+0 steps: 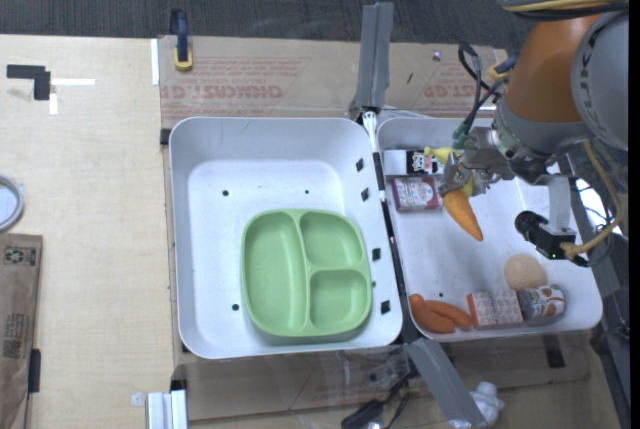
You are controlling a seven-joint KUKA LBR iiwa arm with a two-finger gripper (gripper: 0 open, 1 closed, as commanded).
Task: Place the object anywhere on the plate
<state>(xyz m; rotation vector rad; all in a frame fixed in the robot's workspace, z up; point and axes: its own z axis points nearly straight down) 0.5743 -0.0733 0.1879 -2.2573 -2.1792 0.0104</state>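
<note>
The gripper [463,179], at the upper part of the right bin [455,272], clamps the blunt end of a smooth, tapered orange carrot [464,214] that hangs point down. The glossy green three-compartment plate [305,273] lies in the left bin [200,217].

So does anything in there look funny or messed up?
One thing: the orange carrot hangs at a slant from the end effector over the right bin, tip pointing down, rather than lying flat like the other items. The green plate sits straight in the left bin. Nothing looks spilled or broken.
</note>
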